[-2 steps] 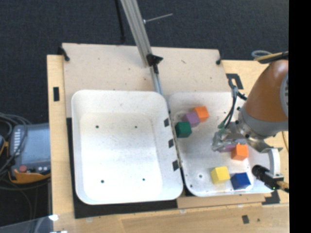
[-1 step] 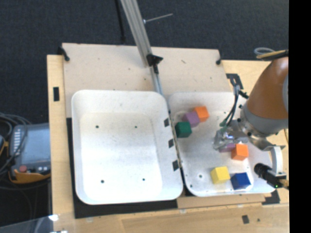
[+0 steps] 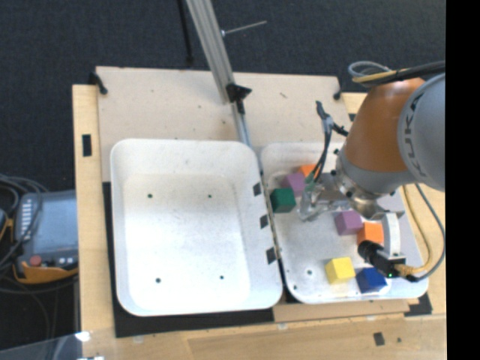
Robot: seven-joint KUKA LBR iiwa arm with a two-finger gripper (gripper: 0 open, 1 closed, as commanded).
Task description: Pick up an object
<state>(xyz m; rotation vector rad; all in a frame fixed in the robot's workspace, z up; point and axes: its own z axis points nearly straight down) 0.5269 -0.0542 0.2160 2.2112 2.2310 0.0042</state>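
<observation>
The gripper (image 3: 311, 205) hangs low in the right bin (image 3: 300, 280) beside the green block (image 3: 282, 199) (whether it is clenched or released I cannot tell), so a good grasp needs it centred over that block, clear of the pink block (image 3: 295, 183).

Robotics lab: plywood bench (image 3: 172, 103) on dark carpet (image 3: 90, 21), two white bins (image 3: 135, 163), industrial arm (image 3: 397, 137), aluminium camera pole (image 3: 210, 36), control pendant (image 3: 45, 235) with cables.
</observation>
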